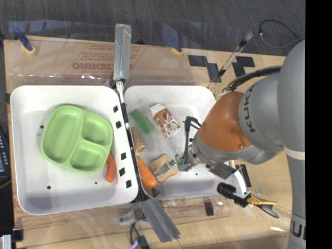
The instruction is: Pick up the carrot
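An orange carrot (147,176) with a dark stalk end lies in the right bin (207,95), against its left wall near the front corner. A thinner orange-red piece (110,168) lies in the left bin (26,139), just off the green plate's front right corner. My gripper (182,162) hangs low in the right bin, under the orange wrist band, to the right of the carrot. It is close to a tan slice of bread (163,168), which lies between it and the carrot. Nothing orange shows at the gripper.
A green divided plate (77,137) fills the middle of the left bin. The right bin also holds a green stick (141,122), a white printed packet (165,121) and a brown cone-like item (138,140). The divider (124,139) between the bins runs just left of the carrot.
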`<act>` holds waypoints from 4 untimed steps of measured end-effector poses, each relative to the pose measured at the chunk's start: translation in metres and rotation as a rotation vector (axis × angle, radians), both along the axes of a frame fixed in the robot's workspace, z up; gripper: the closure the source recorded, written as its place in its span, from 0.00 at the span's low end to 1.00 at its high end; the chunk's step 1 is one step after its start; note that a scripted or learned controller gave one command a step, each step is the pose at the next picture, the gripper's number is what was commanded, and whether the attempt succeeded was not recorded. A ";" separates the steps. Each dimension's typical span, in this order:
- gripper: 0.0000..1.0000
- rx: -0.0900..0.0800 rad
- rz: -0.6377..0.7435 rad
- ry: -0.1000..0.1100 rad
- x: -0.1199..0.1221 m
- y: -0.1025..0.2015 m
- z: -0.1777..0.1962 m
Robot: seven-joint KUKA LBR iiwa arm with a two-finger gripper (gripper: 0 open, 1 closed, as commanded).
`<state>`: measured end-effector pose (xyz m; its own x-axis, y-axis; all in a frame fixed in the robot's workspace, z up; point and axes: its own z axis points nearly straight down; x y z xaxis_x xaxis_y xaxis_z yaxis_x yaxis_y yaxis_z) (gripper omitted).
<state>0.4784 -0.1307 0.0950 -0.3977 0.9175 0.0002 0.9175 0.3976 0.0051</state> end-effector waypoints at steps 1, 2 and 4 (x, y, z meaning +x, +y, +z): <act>1.00 -0.002 0.004 -0.002 0.002 -0.001 0.010; 0.00 -0.002 0.004 -0.002 0.001 -0.001 0.010; 0.00 -0.008 -0.027 -0.007 0.001 0.016 0.001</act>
